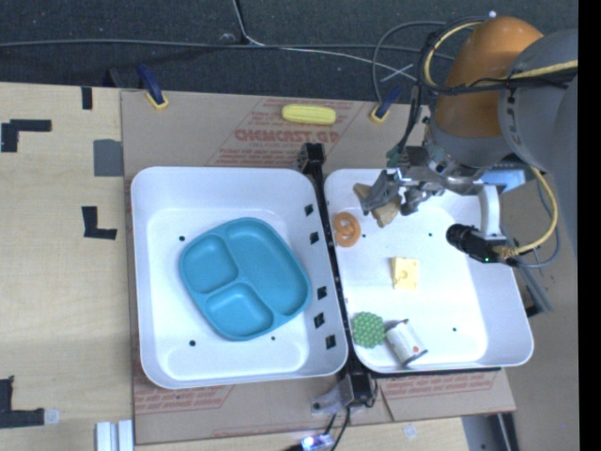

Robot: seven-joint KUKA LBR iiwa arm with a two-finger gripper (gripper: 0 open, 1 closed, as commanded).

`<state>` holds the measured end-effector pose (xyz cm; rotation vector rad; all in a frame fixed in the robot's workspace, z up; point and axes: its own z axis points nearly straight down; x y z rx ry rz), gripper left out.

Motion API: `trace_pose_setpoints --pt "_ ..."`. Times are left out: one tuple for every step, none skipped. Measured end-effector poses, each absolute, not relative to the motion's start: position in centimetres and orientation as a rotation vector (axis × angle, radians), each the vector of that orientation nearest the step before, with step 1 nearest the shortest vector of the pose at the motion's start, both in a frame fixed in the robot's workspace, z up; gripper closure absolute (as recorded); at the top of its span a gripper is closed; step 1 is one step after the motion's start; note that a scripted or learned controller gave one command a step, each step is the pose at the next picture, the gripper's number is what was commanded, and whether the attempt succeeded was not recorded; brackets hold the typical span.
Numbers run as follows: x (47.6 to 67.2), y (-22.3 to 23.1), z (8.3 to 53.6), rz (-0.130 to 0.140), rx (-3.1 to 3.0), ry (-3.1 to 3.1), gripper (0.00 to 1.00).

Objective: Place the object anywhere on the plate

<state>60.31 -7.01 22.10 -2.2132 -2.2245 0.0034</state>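
Gripper (387,198) first: it hangs over the upper left corner of the right bin (488,346), at the end of the grey arm (526,83) that comes in from the upper right of the frame under its orange band. Something small and tan shows at its tip, but whether the fingers are wide, narrow or closed on that thing cannot be told from this slant.

At the bottom of the frame, in the right bin's lower left part, a green knobbly ball (367,327) lies just beside a small white cylinder with a red end (406,340). Higher up, near the bin's middle, sits a yellow cheese-like wedge (406,273), well apart from both. Higher still, against the bin's left wall, is an orange ring-shaped object (346,228), just left of and below the gripper.

The left bin (160,346) holds the blue plate (244,277), a three-compartment dish lying tilted in the bin's middle, with bare compartments.

Beyond both bins, at the top centre of the frame, a yellow banana-shaped object (308,115) rests on the cardboard sheet (235,139) that lies under the bins.
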Motion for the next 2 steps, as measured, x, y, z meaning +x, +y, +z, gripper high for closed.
trace_pose_setpoints --pt "59.5 -1.8 21.2 0.003 -2.213 -2.225 1.0" --pt "58.7 3.8 20.9 0.003 -2.213 -2.226 1.0"
